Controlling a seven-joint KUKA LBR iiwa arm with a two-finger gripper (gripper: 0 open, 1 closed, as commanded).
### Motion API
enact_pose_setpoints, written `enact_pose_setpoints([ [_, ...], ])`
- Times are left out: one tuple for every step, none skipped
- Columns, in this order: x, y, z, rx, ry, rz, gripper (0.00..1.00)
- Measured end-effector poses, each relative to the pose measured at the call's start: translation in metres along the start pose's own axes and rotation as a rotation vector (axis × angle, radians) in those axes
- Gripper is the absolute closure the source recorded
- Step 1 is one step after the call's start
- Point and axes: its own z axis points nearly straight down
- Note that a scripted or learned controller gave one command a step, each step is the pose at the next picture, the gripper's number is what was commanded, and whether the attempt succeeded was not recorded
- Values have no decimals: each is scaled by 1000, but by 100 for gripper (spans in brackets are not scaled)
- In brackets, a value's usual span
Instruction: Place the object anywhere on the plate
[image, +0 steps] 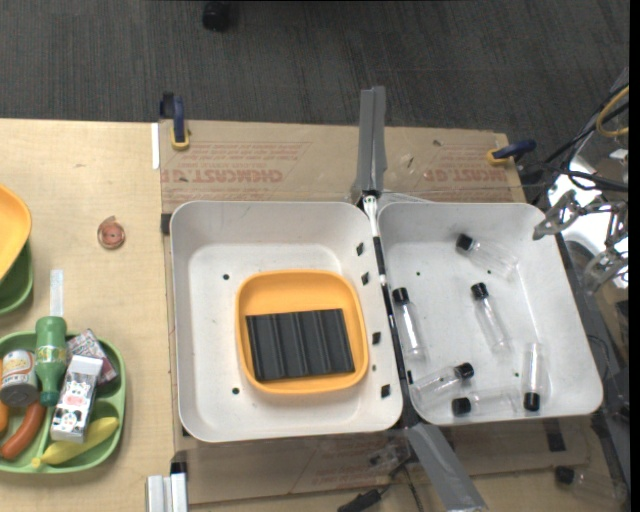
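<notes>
The silvery metal hand (560, 212) sits at the far right corner of the right shallow white bin (575, 330), by its rim; I cannot tell its state. Several clear plastic vials with black caps (487, 312) lie scattered on the floor of this bin. In the left shallow white bin (200, 300) rests a square orange plate (300, 285) carrying a dark ribbed rectangular block (300, 343). Both bins stand on a cardboard-covered worktop (260, 165).

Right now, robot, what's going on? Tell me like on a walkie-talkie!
End effector at right bin's far right rim, holding nothing seen. Clear vials loose in right bin. Orange plate in left bin, dark ribbed insert on it. Path unobstructed.
</notes>
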Motion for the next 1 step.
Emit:
enact_pose_setpoints([
  [-17, -8, 39, -1, -1, -361, 0],
])
